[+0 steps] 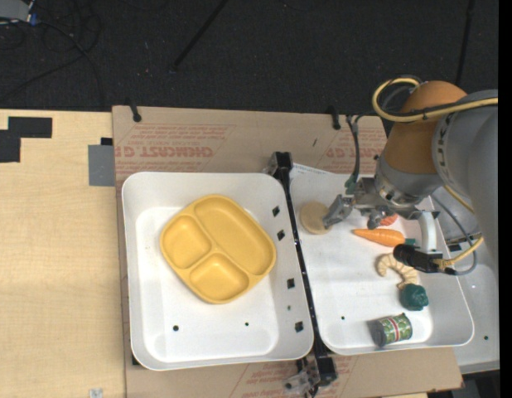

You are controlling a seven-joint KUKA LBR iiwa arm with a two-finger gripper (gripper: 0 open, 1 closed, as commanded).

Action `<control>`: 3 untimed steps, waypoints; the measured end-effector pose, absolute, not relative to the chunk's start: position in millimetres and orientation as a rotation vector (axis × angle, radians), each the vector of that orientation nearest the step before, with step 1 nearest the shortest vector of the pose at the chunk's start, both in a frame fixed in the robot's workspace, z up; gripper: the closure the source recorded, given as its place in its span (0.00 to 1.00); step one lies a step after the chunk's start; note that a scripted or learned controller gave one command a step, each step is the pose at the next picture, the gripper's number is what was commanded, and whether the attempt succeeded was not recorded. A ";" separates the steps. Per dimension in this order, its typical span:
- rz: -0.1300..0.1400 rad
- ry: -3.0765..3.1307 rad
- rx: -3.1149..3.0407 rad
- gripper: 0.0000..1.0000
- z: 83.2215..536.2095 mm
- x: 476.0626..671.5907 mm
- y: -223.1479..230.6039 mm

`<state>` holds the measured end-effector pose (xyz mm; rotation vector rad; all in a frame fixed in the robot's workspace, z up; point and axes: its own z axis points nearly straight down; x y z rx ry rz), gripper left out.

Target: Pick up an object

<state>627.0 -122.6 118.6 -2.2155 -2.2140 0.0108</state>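
Camera view showed the gripper (356, 211) with fingers apart over the right bin (339, 305), a tan disc (312, 218) at its nine o'clock and a carrot (379, 236) at its four o'clock, nothing between the fingers.

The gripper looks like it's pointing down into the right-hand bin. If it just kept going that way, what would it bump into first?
Probably the tan round disc, just beside the gripper in the right bin. Depth is unclear, so it might meet the bare floor instead.

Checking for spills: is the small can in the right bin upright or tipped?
Tipped: the can lies on its side, label facing up.
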 end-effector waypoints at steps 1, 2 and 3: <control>0.012 -2.211 -2.216 1.00 128.6 627.5 -123.5; 0.001 -2.222 -2.219 1.00 174.9 637.7 -122.1; 0.002 -2.222 -2.219 1.00 210.3 638.3 -123.4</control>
